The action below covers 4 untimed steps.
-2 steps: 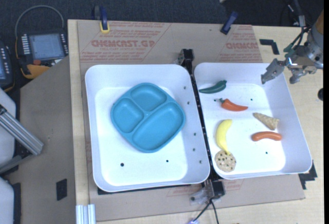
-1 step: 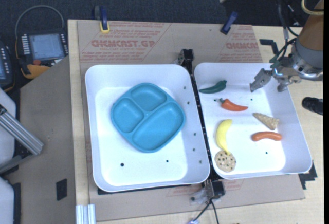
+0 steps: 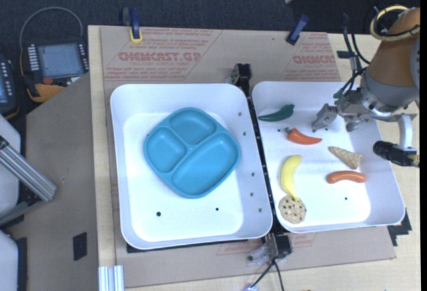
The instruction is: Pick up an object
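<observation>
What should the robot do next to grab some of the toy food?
Probably lower a little and shift toward the carrot. The gripper hangs over the right bin with nothing between its fingers, and the carrot is the closest piece, lying apart from the green pepper and banana.

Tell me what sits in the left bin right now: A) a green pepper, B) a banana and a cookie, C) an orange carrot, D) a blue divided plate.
D: the blue divided plate lies alone in the left bin, while the banana, cookie, green pepper and orange carrot all lie in the right bin.
</observation>
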Available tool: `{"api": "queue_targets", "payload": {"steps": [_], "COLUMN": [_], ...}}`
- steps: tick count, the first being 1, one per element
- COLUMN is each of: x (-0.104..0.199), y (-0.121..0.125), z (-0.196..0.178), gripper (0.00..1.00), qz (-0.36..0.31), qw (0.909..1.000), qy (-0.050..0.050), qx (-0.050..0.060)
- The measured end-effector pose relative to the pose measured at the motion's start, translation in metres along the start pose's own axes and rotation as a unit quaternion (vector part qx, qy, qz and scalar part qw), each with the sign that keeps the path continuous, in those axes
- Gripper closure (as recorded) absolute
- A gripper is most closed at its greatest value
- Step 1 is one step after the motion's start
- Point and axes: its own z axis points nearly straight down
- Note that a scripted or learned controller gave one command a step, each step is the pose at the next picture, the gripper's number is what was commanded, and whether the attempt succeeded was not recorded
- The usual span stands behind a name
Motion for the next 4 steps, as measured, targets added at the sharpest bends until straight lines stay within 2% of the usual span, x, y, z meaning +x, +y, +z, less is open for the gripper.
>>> {"api": "queue_targets", "payload": {"steps": [1,2,3,4], "x": [0.001,0.0,0.005,0.0], "y": [-0.001,0.001,-0.001,-0.002], "z": [0.043,0.029,-0.016,-0.08], "gripper": [0.0,1.0,1.0,1.0], "qz": [0.0,0.0,0.0,0.0], "qw": [1.0,1.0,1.0,1.0], "qy": [0.0,-0.001,-0.001,-0.002], "qx": [0.002,-0.002,-0.004,-0.005]}}
